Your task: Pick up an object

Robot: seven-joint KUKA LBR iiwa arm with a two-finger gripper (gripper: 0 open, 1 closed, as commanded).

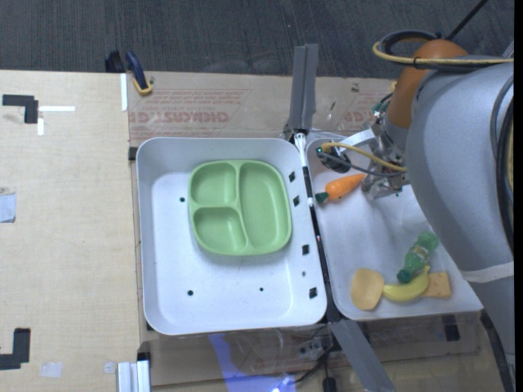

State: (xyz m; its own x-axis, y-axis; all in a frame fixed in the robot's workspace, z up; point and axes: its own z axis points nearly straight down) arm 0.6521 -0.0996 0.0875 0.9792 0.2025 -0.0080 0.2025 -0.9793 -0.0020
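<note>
An orange toy carrot (343,187) with a green tip lies at the back left of the right bin (372,243). My gripper (381,180) hangs low just to the right of the carrot's thick end, close to it or touching it. The grey arm covers much of the bin's right side. Near the bin's front lie a yellow banana (406,291), a green bottle (418,253), a round tan piece (367,288) and an orange-tan block (440,285).
The left bin (163,284) bears a green divided plate (240,207) toward its back. A raised divider (310,219) separates the two bins. Cardboard and a wooden bench top surround them.
</note>
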